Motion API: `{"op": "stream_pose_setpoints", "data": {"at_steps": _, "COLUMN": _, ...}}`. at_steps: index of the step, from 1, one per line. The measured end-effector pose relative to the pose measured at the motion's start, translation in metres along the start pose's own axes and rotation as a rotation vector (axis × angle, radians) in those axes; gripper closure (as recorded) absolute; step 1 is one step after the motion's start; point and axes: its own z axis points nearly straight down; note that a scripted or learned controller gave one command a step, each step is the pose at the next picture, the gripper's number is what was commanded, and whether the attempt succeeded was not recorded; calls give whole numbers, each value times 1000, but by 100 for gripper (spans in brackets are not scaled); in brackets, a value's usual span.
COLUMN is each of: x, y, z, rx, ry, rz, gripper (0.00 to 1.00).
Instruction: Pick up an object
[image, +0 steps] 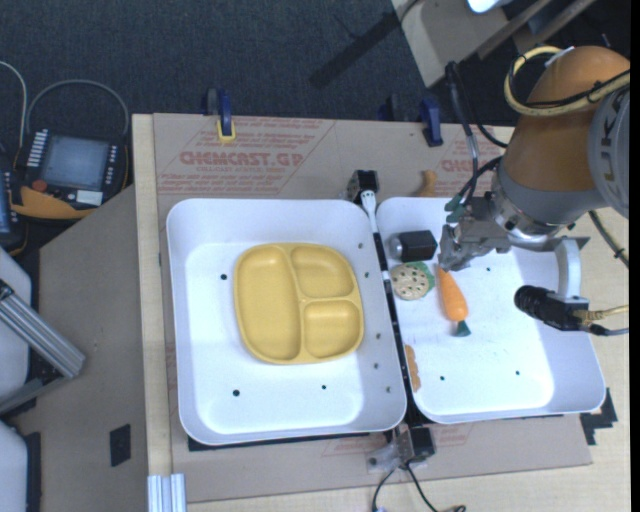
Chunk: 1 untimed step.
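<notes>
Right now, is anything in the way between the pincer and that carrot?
Nothing visible. The pincer hangs right over the carrot's upper end. The cookie and a black block lie to its left, off the path.

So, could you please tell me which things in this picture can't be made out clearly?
- Gripper: camera view; the wrist above covers it, so open or shut is unclear.
- Dark block: too small to identify.
- Round speckled item: too small to name.
- Orange piece on the right bin's left rim: partly hidden by the rim.
</notes>
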Motion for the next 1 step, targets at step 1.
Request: {"op": "stream_pose_setpoints", "data": {"at_steps": 1, "x": 57, "y": 8, "z": 14, "rx": 0, "ry": 0, "rz": 0, "gripper": 100}}
